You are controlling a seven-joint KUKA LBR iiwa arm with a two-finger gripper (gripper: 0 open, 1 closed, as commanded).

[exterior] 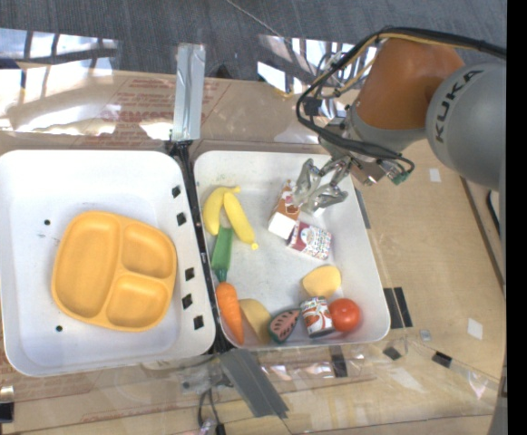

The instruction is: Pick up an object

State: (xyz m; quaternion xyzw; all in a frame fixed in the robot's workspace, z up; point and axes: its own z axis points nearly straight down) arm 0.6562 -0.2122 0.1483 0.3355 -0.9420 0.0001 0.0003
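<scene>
Milk carton (287, 214), white and orange, lies just below-left of the pincer (320, 188), whose metal fingers look spread apart with nothing between them, so the pick is not yet made; closing and lifting remain. A red-and-white packet (312, 241) sits just below. Farther left lie bananas (225, 214). The arm (426, 98) reaches in from the upper right, wrist angled down over the right bin (378, 290).
</scene>
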